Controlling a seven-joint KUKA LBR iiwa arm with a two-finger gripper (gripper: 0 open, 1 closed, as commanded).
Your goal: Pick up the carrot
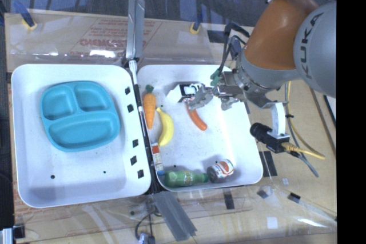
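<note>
The carrot is orange with a green top and lies lengthwise along the left wall of the right bin, beside a yellow banana. My gripper hangs over the middle of the right bin, well to the right of the carrot and apart from it. It sits just above the upper end of a small orange-red sausage-shaped piece. Nothing from the bin is seen lifted in it.
A green bottle and a tipped can lie along the right bin's front wall. The left bin holds a blue divided plate. The arm's orange band and grey body overhang the right bin's right side.
</note>
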